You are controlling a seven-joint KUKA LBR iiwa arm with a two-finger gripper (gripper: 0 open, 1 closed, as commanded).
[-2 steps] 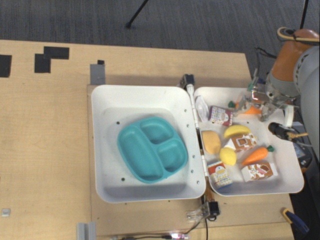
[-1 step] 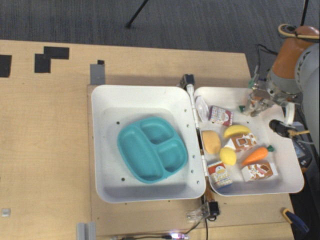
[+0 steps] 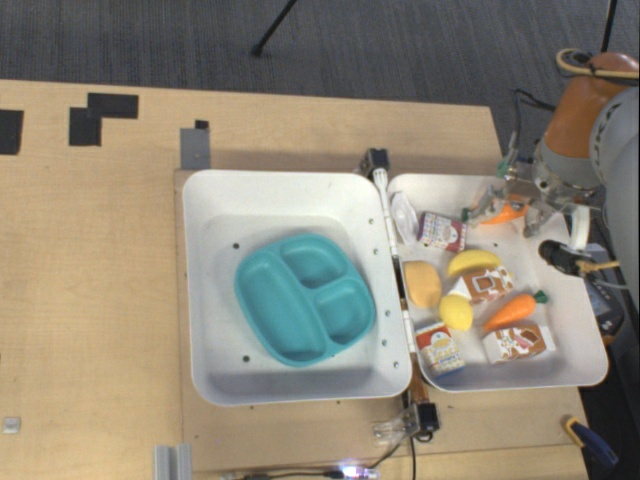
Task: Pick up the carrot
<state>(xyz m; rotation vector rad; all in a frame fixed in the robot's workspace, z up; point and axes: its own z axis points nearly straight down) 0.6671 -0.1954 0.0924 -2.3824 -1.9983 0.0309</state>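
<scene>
carrot (image 3: 511, 310) btwn 2 cartons (image 3: 487, 285)

Bench top (image 3: 90, 298): pale wood-look board, matt, faint grain. Floor at 12 o'clock: dark grey carpet (image 3: 150, 18), ribbed and rough.

Both bins, left bin (image 3: 200, 268) and right bin (image 3: 585, 343): white plastic, smooth, soft sheen on the rims.

Divided plate (image 3: 305, 298): teal plastic, smooth, satin.

Carrot (image 3: 510, 310): orange plastic-looking body, smooth, slightly shiny, green tip at 3 o'clock. Banana (image 3: 473, 262) and lemon (image 3: 456, 312): yellow, smooth, toy-like gloss.

Small cartons (image 3: 518, 342): printed, glossy faces.

Arm (image 3: 590, 128) at 2 o'clock: orange band glossy, grey shell smooth, semi-matt.
</scene>
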